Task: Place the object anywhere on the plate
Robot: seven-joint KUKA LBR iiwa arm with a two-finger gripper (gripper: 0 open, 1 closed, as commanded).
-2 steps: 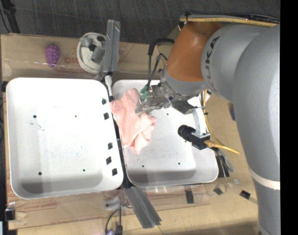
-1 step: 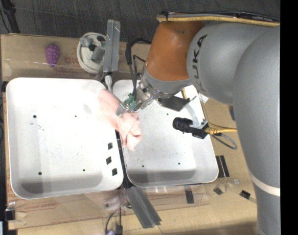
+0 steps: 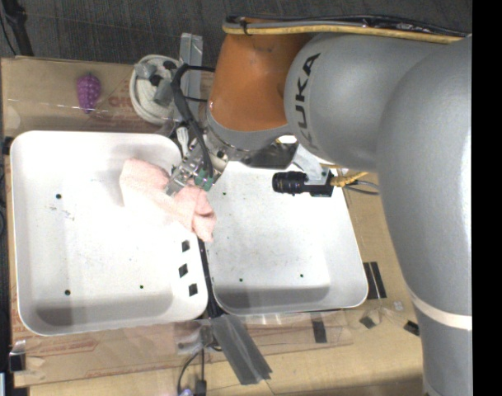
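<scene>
A soft pale pink object [image 3: 156,190] lies in the upper right part of the left bin [image 3: 77,254]. Its right end droops over the divider toward the right bin [image 3: 275,254]. My gripper [image 3: 189,180] is right on top of the pink object's middle, touching or nearly touching it. The wrist and its cables hide the part of the object under the gripper. The big grey arm with its orange band [image 3: 242,81] covers the top of the right bin.
A small purple thing [image 3: 88,91] sits on the bench beyond the left bin. A white round fixture with cables [image 3: 152,85] stands beside it. A black cylinder [image 3: 300,183] juts out over the right bin's upper part. Black tabs [image 3: 185,258] mark the divider.
</scene>
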